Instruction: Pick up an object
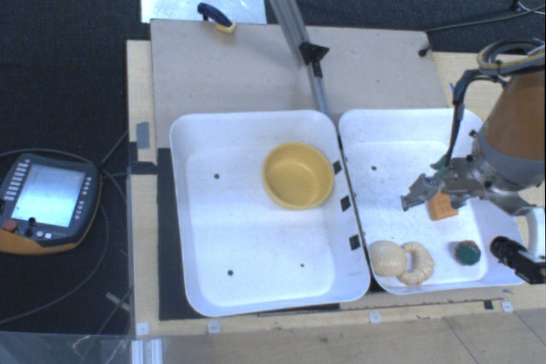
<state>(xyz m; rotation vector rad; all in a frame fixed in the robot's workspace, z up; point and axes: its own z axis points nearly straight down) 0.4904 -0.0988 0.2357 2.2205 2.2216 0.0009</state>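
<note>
My gripper [420,193] hangs low over the right bin [384,128], near its middle, with the grey and orange arm [516,128] coming in from the right. A small orange block [443,208] lies right beside the gripper and is partly covered by it. I cannot tell whether the two touch. Along the bin's front lie a cream round object [385,257], a pale curved pastry-shaped object [418,263] and a small dark green ball [467,251]. A yellow bowl [297,175] sits upright in the left bin [205,268], toward its back right.
A metal pole [286,0] slants down from the top to the gap between the bins. A teach pendant [47,202] lies on the floor at the left. A blue and yellow clamp [216,16] sits at the bench's back edge.
</note>
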